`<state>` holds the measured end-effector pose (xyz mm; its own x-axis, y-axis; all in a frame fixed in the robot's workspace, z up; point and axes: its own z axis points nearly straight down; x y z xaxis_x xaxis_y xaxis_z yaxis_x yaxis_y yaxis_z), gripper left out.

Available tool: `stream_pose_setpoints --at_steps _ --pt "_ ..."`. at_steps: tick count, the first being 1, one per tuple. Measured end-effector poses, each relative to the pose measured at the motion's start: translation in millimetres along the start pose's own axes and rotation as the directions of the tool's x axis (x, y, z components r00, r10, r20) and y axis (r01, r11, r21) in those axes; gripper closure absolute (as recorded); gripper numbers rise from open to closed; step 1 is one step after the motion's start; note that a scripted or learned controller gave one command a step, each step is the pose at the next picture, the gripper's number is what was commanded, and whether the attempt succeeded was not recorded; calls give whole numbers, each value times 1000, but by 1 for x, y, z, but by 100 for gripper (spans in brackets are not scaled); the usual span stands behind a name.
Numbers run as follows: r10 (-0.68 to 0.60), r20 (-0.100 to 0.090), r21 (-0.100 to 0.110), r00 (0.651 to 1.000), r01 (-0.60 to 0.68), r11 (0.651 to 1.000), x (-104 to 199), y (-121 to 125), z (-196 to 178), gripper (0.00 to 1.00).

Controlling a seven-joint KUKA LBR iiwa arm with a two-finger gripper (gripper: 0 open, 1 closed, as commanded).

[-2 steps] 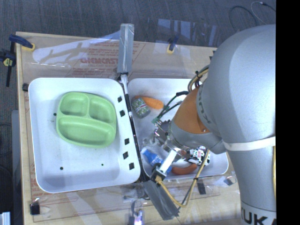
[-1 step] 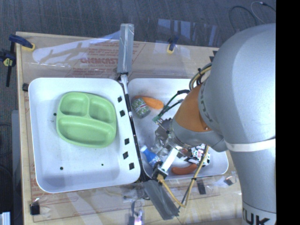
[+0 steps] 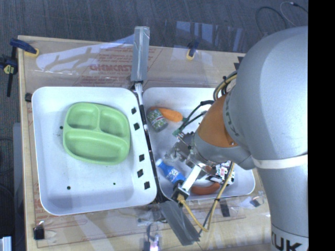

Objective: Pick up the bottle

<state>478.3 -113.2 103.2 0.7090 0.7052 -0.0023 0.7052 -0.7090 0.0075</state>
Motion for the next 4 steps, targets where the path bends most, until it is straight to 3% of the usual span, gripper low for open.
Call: stream_pose_setpoints --at_steps 1,2,3,4 --pt "-11 -2 6 1000 11 1000 2 -1 -9 100" --pt "-12 -2 7 1000 12 1000 3 -2 -9 0" --pt "190 -8 4 982 -190 982 -5 8 9 0" --pt "182 -6 11 983 -182 983 -5 7 0 100"
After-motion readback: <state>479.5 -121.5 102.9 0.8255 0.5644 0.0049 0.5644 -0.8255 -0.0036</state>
